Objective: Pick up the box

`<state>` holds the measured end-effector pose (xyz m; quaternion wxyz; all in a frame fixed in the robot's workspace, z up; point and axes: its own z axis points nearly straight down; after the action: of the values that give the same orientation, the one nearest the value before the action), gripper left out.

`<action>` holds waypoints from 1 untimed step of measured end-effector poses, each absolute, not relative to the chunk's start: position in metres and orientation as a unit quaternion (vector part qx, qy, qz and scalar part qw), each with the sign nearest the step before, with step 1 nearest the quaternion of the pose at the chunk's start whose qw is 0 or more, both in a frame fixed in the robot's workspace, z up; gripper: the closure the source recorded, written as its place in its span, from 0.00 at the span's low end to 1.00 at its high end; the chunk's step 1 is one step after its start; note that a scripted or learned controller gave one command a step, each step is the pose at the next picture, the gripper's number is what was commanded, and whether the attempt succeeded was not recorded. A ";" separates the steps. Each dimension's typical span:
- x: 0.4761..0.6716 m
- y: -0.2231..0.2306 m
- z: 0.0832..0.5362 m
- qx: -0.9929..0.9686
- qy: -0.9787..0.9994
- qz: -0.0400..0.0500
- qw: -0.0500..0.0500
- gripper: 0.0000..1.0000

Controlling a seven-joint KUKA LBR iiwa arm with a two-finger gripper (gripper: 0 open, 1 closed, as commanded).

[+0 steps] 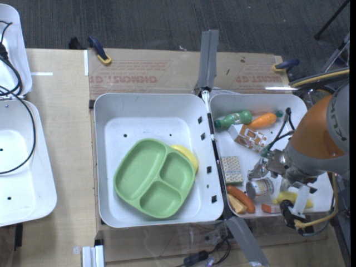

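The box [231, 169] is small and flat with a pale green patterned top. It lies against the left wall of the right bin [253, 98], about halfway down. My gripper [261, 173] hangs low over the bin, just right of the box and a short gap away from it. The grey arm with its orange band [317, 132] reaches in from the right and covers the bin's right side. Nothing shows between the gripper and the box.
Near the gripper lie a silver can [260, 188], an orange sausage [240, 198], a yellow item [289, 198] and a snack packet [251, 138]. A green vegetable [233, 118] and a carrot [261, 120] rest at the back. The left bin holds a green divided plate [156, 177].
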<state>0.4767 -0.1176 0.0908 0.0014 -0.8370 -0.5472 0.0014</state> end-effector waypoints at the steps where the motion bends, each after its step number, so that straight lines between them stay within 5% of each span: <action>1: 0.490 -0.153 0.091 -0.836 -0.549 0.002 0.001 0.00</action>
<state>0.4897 -0.1525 0.0908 0.0009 -0.8361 -0.5486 0.0015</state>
